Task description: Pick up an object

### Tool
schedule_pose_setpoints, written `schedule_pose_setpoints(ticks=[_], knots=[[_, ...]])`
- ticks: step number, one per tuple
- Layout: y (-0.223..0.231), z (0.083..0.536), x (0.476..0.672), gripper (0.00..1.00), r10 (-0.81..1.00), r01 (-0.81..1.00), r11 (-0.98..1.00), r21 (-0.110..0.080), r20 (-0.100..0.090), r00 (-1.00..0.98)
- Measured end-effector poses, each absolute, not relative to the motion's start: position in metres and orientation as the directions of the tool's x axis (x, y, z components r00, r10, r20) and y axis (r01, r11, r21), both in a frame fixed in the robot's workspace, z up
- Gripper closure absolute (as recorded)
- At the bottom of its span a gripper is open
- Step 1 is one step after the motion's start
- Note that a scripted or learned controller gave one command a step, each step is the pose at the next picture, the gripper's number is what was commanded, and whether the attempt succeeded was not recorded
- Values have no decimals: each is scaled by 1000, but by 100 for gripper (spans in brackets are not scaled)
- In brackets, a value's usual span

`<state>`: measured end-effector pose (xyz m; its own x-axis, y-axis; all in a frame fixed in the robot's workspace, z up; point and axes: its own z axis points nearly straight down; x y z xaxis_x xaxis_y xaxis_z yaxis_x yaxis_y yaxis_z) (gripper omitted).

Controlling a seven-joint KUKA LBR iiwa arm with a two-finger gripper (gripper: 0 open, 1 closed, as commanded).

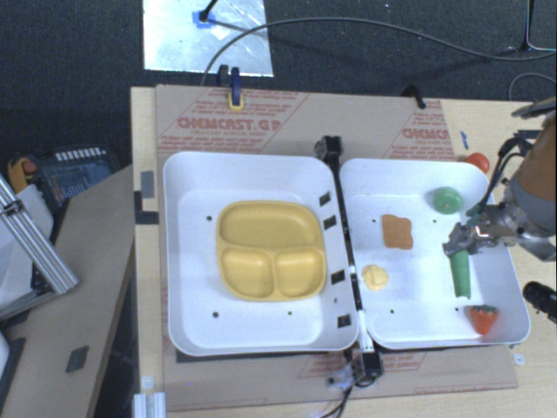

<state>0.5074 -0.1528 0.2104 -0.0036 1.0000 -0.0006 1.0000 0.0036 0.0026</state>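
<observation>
Left bin point(187, 233): I see a yellow divided tray point(268, 249), rigid-looking, likely too wide to pinch.
Right bin point(418, 333): centre-right of frame; yellow lump point(375, 277), orange-brown slab point(397, 231), green ball point(447, 200), red piece point(484, 318).
Green cylinder point(459, 274): right of frame, lying lengthwise; I judge it light, stiff, perhaps slick; I'd grip across its middle.
Gripper point(461, 240): over the cylinder's upper end; its opening and any hold, I cannot tell.
</observation>
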Motion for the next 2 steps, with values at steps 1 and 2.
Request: schedule_pose_setpoints(ticks=[1,2], knots=[[-101,209,539,100,1000,1000,10,3,1,-10],[-51,223,561,100,1000,1000,9,4,1,-9]])
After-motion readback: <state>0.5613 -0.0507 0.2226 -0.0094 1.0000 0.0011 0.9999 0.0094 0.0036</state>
